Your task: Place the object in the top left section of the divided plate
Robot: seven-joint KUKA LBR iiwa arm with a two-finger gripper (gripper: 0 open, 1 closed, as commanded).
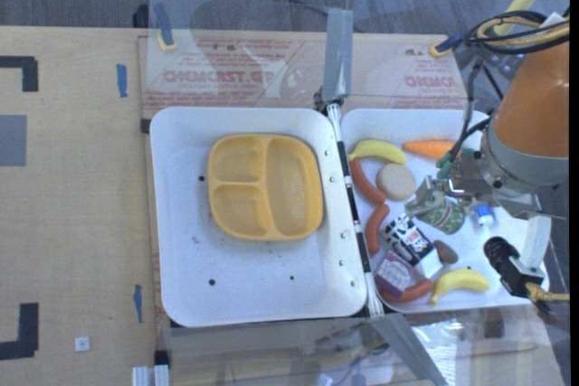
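Note:
A yellow divided plate (265, 186) lies in the left bin (181, 285); its top left section (237, 162) holds nothing. My gripper (441, 196) hangs low over the right bin (362, 124), right above a green and white pouch (445, 219). Whether it touches the pouch I cannot tell. Around it lie toy foods: a beige round biscuit (396, 183), a yellow banana (378, 149), an orange carrot (430, 148) and a red sausage (365, 181).
Lower in the right bin are a second sausage (375, 229), a black and white carton (412, 240), a purple packet (393, 271), a third sausage (414, 292) and another banana (460, 283). The bins meet at a raised rim (348, 194).

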